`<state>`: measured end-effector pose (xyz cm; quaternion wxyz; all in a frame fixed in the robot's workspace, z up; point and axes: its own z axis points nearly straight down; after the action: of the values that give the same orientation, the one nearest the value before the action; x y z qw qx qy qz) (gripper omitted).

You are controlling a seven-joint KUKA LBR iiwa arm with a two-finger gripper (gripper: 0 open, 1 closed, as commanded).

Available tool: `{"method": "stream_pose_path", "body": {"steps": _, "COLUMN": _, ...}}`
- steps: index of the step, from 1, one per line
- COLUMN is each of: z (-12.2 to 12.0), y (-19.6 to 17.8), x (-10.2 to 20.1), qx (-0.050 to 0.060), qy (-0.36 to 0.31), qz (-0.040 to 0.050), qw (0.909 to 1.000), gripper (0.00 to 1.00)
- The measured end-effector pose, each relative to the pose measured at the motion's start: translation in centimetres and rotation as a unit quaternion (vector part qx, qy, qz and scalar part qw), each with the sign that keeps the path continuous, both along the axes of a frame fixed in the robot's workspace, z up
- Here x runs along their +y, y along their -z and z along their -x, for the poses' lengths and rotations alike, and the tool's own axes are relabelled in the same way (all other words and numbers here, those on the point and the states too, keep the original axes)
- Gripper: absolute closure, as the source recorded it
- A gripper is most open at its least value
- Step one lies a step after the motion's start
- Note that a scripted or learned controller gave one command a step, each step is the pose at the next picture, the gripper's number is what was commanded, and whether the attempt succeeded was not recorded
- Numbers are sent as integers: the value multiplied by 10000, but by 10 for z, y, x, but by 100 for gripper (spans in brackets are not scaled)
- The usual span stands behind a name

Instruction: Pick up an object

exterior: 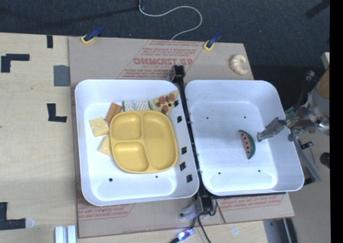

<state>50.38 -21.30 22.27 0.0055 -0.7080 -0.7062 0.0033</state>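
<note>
A toy watermelon slice (247,144), red with a green rind, lies on the floor of the right bin (230,180), right of its middle. My gripper (274,129) hangs over that bin's right rim, a short way right of and slightly above the slice, not touching it. Nothing shows in its grasp. The left bin (128,193) holds a yellow divided plate (143,141) with small toy foods around its upper left: a pizza slice (165,101), a brown piece (112,111), a pale cracker (98,126) and a yellow wedge (104,147).
Both bins rest on a cardboard sheet (155,62) held by two blue clamps (213,38). A cream-coloured lump (239,64) lies on the cardboard behind the right bin. A white cable (171,11) loops across the dark floor at the back.
</note>
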Motion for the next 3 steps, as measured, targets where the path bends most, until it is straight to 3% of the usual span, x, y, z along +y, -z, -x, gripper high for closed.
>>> {"method": "stream_pose_path", "body": {"steps": 1, "z": -3, "y": -6, "x": 0, "qx": -54, "qy": -16, "qz": 15, "qw": 10000, "gripper": 0}}
{"method": "stream_pose_path", "body": {"steps": 3, "z": 2, "y": 102, "x": -3, "qx": -30, "qy": -16, "qz": 7, "qw": 10000, "gripper": 0}}
